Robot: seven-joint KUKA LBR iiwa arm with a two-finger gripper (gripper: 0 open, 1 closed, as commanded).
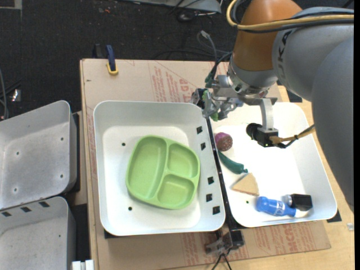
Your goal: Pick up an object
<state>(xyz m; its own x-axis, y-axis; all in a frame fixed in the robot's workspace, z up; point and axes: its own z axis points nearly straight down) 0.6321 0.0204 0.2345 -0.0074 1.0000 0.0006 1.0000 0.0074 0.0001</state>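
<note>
My gripper (214, 104) hangs over the back end of the rim between the two bins, at the near left corner of the right bin (320, 173). In that bin a small purple ball (224, 142) lies just in front of the gripper, apart from it. A dark green curved piece (231, 163) lies below the ball. A tan wedge (246, 184) comes after it, and a blue bottle with a black cap (279, 205) lies near the front rim. I see nothing held in the gripper.
The left bin (107, 128) holds a light green divided plate (163, 172). A black fitting on a cable (264, 134) hangs from the arm over the right bin. The grey arm covers the bin's back right. Two white lids (34, 151) lie off to the left.
</note>
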